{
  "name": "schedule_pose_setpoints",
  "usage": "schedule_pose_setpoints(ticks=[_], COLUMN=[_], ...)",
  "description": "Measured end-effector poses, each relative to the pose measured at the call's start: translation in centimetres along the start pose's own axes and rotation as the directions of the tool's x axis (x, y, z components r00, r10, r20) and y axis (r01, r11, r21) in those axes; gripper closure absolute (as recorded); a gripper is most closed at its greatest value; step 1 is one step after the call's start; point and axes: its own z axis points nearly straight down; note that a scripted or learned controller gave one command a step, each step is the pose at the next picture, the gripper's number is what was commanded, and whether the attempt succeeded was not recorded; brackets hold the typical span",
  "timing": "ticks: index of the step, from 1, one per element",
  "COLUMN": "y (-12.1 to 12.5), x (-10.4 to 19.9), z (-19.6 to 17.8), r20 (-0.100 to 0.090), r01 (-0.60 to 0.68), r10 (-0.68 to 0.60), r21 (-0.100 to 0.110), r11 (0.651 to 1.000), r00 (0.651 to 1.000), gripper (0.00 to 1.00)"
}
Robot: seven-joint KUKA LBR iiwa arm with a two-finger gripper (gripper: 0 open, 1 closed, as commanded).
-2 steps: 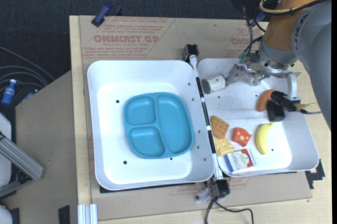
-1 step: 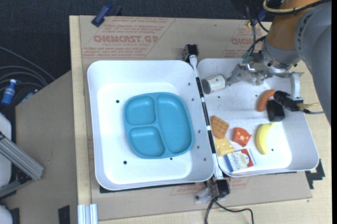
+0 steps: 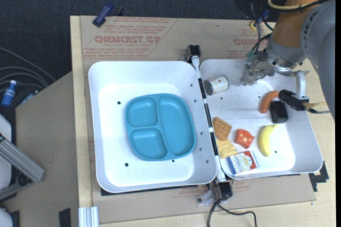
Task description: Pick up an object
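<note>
My gripper (image 3: 257, 70) hangs over the far part of the right bin (image 3: 306, 138), below the orange band of the arm. It is near the bin's back wall, with nothing visibly held. A small grey-white can (image 3: 216, 83) lies to its left. Nearer the front lie an orange sausage (image 3: 268, 100), a black block (image 3: 278, 112), a yellow banana (image 3: 266, 139), a red fruit (image 3: 244, 138), a waffle-like cracker (image 3: 222, 127), a yellow wedge (image 3: 227, 148) and a small printed carton (image 3: 243, 162).
The left bin (image 3: 106, 82) holds a blue divided plate (image 3: 160, 126). A black divider clip (image 3: 193, 53) sits between the bins at the back. The arm's grey body (image 3: 319, 23) fills the upper right.
</note>
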Motion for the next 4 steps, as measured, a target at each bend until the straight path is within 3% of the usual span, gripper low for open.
schedule_pose_setpoints(ticks=[1,2,3,4], y=[0.0,0.1,0.0,-2.6], x=[0.0,0.0,0.0,-1.5], z=[0.0,-1.0,-1.0,1.1], r20=[0.000,0.001,0.001,-0.002], r01=[0.000,0.000,0.000,-0.001], r10=[0.000,0.000,0.000,0.001], r21=[0.001,-0.002,-0.001,0.005], r11=[1.000,1.000,1.000,1.000], r00=[1.000,1.000,1.000,1.000], gripper=[0.00,1.00,0.00,0.00])
